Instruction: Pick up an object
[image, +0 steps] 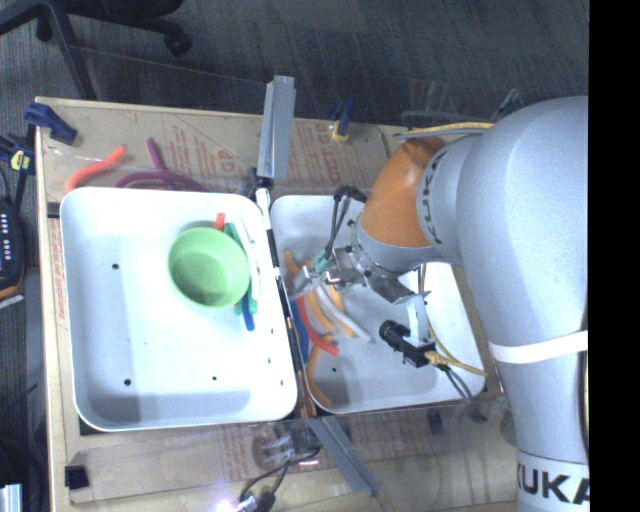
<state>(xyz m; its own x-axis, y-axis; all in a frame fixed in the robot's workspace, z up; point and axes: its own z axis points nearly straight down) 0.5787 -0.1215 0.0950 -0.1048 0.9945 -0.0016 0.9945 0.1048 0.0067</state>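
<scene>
I have the gripper (322, 272) down among the clutter in the right bin (455, 385), nothing visibly lifted yet, and I cannot tell its grasp.

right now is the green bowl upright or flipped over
Upright. The green bowl in the left bin shows its open hollow facing up, with the rim around a paler inside. What it may hold: cannot tell.
</scene>
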